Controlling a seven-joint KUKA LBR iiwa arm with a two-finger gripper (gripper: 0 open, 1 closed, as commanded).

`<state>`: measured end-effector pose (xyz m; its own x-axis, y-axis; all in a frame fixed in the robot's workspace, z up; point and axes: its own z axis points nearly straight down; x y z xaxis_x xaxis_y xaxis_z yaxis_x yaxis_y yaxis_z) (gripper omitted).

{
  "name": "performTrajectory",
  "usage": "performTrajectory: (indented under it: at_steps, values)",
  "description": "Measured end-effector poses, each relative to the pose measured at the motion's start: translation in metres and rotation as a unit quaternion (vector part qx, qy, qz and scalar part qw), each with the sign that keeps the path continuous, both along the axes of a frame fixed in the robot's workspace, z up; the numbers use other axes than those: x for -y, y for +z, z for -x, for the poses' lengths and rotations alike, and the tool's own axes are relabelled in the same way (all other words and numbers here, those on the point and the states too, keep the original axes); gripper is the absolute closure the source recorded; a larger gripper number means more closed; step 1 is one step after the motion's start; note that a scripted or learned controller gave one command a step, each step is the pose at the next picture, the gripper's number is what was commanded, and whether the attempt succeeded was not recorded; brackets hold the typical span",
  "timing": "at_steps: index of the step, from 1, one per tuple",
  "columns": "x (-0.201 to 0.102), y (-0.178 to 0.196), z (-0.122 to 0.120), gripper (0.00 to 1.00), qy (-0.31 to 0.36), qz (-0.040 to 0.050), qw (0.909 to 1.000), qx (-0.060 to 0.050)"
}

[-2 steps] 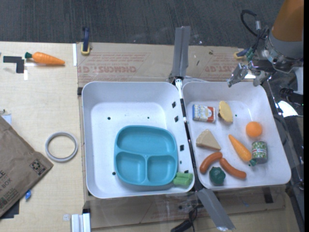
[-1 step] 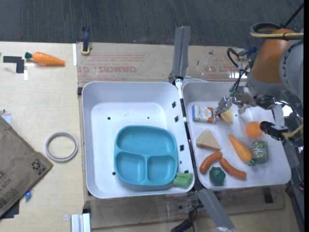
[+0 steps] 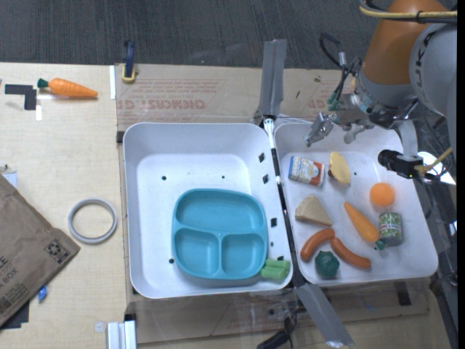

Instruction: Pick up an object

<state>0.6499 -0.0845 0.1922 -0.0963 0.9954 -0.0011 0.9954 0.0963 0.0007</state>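
Note:
My gripper (image 3: 333, 132) hangs over the back edge of the right bin (image 3: 429, 257), open, with nothing between its fingers. Just in front of it lie a small white carton with a red label (image 3: 305, 170) and a yellow wedge (image 3: 338, 167). Further forward in that bin are an orange ball (image 3: 381, 194), a sandwich slice (image 3: 312, 211), a carrot (image 3: 361, 222), a green can (image 3: 390, 229), two red sausages (image 3: 317, 243) (image 3: 350, 254) and a dark green lump (image 3: 327, 265).
The left bin (image 3: 145, 195) holds a blue divided plate (image 3: 218, 235) and a light green piece (image 3: 276, 270) at its front right corner. On the bench to the left lie another carrot (image 3: 67, 88), a tape ring (image 3: 92, 219) and a brown cardboard box (image 3: 25, 260).

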Motion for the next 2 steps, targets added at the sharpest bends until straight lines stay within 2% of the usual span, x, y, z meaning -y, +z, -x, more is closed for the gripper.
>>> performTrajectory:
  at_steps: [1,2]
  values:
    - [0.016,-0.076,0.038,0.0,-0.054,-0.0001,0.9985,-0.001]
    - [0.011,-0.096,0.038,0.0,-0.086,-0.0006,0.9963,0.002]
